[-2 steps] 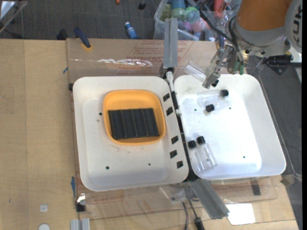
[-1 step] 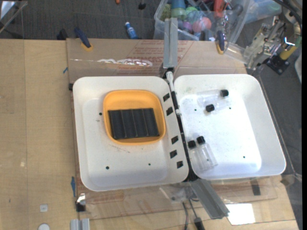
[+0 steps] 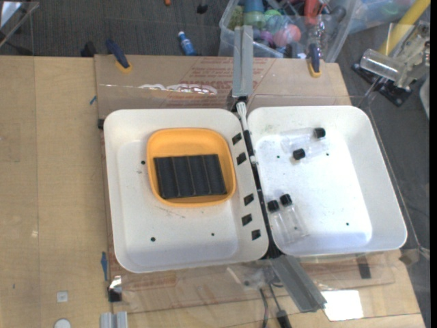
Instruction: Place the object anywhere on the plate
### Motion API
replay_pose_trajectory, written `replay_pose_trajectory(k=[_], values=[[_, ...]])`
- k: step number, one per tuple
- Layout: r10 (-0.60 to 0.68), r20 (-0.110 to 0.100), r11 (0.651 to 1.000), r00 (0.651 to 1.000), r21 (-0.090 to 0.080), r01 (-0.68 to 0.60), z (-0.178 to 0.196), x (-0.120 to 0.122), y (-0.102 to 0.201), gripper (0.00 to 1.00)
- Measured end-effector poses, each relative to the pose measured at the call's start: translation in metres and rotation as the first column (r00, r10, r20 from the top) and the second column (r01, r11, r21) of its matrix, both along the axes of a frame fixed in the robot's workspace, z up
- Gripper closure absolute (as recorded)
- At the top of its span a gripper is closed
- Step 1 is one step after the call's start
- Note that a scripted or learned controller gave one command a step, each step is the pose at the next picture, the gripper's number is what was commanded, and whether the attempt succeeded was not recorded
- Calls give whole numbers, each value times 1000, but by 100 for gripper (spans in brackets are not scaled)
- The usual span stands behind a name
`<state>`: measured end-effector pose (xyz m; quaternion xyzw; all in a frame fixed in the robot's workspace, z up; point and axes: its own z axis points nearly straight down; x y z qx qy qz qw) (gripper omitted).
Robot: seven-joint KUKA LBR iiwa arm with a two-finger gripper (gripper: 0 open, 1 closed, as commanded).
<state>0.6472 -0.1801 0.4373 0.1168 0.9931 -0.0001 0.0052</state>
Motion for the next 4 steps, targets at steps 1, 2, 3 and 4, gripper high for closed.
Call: replay_pose_trajectory(k=[1, 2, 3, 4], values=[[462, 0, 887, 887, -4, -462, 0, 9, -44, 100], [599, -1, 800, 800, -5, -599, -1, 21, -41, 100], [814, -2, 581, 581, -7, -814, 0, 21, -41, 100], [916, -4, 400, 400, -8, -916, -1, 21, -41, 100]])
